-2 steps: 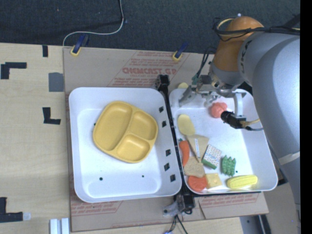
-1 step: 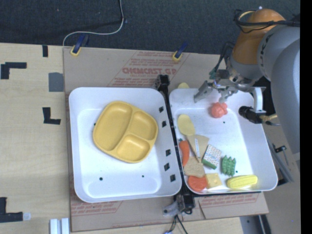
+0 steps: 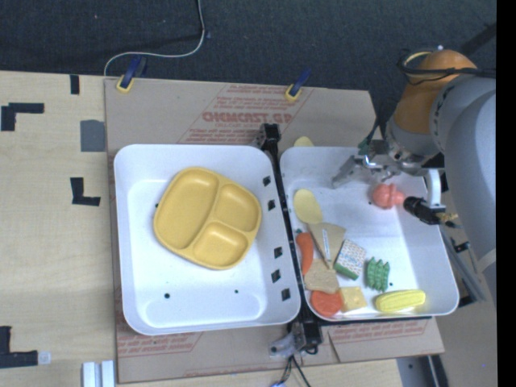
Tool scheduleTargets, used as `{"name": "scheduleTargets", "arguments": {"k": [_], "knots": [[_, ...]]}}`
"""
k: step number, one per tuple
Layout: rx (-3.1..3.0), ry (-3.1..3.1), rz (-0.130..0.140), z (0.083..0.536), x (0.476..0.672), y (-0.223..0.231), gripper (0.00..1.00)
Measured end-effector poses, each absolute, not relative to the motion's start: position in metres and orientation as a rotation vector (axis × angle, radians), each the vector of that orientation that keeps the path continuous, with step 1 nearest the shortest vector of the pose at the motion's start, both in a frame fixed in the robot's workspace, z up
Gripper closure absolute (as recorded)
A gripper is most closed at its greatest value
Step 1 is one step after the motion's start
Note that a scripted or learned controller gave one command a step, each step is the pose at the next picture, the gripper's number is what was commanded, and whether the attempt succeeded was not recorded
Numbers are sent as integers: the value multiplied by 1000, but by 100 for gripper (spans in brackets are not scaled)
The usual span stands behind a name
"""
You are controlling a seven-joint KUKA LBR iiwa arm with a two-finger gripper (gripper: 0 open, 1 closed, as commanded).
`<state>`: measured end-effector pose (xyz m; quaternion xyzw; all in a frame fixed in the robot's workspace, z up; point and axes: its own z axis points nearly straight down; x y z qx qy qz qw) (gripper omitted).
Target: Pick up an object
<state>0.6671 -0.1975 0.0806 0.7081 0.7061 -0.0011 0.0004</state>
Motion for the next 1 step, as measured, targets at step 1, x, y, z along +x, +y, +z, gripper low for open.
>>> {"name": "scheduleTargets", "arguments": {"k": [1], "knots": [[2219,2218,2,151,653,-219,0]]}}
